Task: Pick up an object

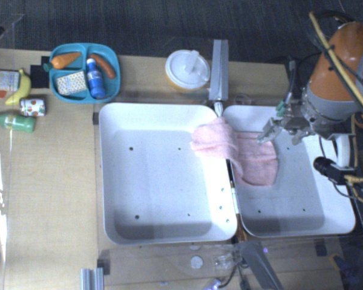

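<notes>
A pink cloth [254, 157] lies draped over the divider between the two white bins. Part of it rests in the left bin [151, 180] and the larger part in the right bin [302, 204]. My gripper [283, 132] hovers over the right bin's far side, just right of the cloth's upper right edge. Its fingers [268, 131] are spread open with nothing between them. The grey arm with its orange band [345, 47] reaches in from the right.
A blue divided tray [85, 71] of toy food sits on the bench at the far left. Beside it lie a banana [19, 88], a small can [32, 107] and a green bottle [12, 122]. A white lidded cup [187, 70] and a metal post [218, 71] stand behind the bins.
</notes>
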Motion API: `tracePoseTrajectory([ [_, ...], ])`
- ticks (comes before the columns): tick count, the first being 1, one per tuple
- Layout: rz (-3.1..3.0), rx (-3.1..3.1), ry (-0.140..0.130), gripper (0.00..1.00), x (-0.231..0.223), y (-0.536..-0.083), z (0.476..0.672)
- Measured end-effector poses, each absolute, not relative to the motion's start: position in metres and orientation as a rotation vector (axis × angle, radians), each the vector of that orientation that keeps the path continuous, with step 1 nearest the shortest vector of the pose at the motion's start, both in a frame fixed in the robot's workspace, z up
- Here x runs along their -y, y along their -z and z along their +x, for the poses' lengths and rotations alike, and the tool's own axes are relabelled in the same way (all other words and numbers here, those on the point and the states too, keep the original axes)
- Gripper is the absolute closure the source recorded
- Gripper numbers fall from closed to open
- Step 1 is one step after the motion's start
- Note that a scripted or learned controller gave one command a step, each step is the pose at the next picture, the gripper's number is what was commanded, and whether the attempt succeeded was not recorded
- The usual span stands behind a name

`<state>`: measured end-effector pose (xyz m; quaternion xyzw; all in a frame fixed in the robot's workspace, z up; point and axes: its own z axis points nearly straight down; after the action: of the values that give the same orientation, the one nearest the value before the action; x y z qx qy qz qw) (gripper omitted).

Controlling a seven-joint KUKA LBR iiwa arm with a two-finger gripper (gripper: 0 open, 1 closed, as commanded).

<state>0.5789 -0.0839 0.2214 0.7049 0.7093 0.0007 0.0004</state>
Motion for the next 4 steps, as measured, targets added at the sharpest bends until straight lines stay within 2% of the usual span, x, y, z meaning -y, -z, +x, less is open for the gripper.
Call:
tracePoseTrajectory([
  [1,2.278,-2.158,-0.005,0.00,0.127,-0.095,0.603],
  [2,2.184,-2.243,-0.013,0.00,0.092,-0.090,0.618],
  [4,1.776,-2.580,-0.008,0.00,0.088,-0.090,0.658],
])
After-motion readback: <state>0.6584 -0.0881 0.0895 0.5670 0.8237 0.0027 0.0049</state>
